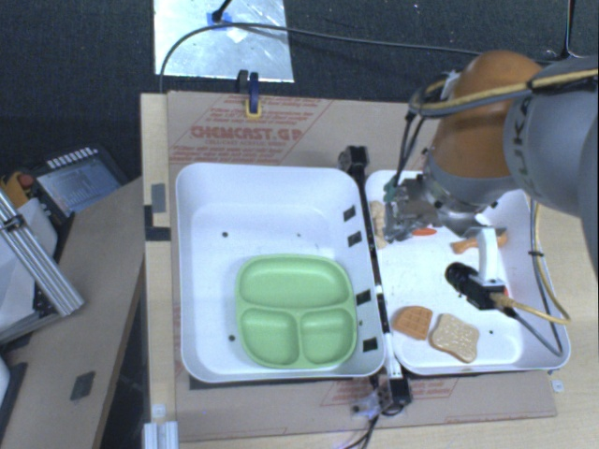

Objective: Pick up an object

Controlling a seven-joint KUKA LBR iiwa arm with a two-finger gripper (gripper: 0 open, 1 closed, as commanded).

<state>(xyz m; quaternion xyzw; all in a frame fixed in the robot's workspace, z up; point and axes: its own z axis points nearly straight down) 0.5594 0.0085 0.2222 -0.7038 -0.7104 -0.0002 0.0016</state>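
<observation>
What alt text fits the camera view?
The gripper hangs low at the far left of the right bin; a round cracker and a toast slice lie near its front. The left bin holds a green divided plate.

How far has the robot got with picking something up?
Done: the hand is down in the right bin, beside a small orange piece. In hand: I can't tell if it grips anything. The toast and the cracker lie untouched near the front. Left: grabbing and lifting.
</observation>
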